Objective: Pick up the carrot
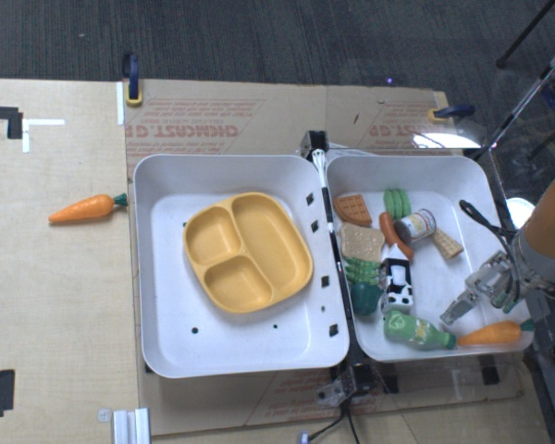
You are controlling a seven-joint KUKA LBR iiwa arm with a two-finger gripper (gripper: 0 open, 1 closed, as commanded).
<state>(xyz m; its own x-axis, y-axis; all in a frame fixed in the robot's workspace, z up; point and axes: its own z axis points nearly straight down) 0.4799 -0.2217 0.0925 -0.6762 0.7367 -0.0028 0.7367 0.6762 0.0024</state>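
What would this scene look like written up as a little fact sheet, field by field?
Left bin: holds a yellow divided plate
Right bin: toy foods in a jumble, among them a green bottle and a small can
Carrot in bin: lying at the right bin's near right corner
Carrot outside: on the bench, left of the left bin
Gripper: just above the carrot in the bin, holding nothing
Arm: reaching in from the right
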